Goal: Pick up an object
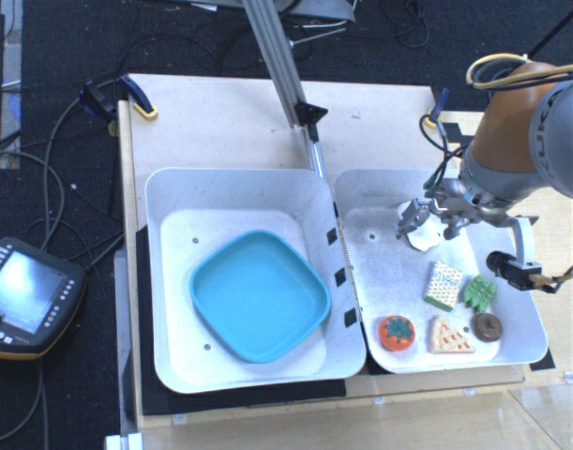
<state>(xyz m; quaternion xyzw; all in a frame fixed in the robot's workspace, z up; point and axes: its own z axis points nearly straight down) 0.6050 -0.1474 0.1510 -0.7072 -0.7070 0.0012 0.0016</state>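
My gripper (429, 221) hangs over the back half of the right bin (375, 209), below the arm's orange band. A small white object (422, 240) lies directly under it; I cannot tell whether the two touch. Toward the bin's front lie a green-and-white checkered block (444, 284), a green leafy toy (479, 293), a brown doughnut (488, 326), a red tomato-like toy (397, 332) and a tan wedge with red dots (449, 337).
A blue square plate (258, 293) takes up most of the left bin (169, 204). A slanted metal pole (281, 54) ends at the ridge between the bins. A black cable connector (511, 268) hangs off the wrist over the right bin's right side.
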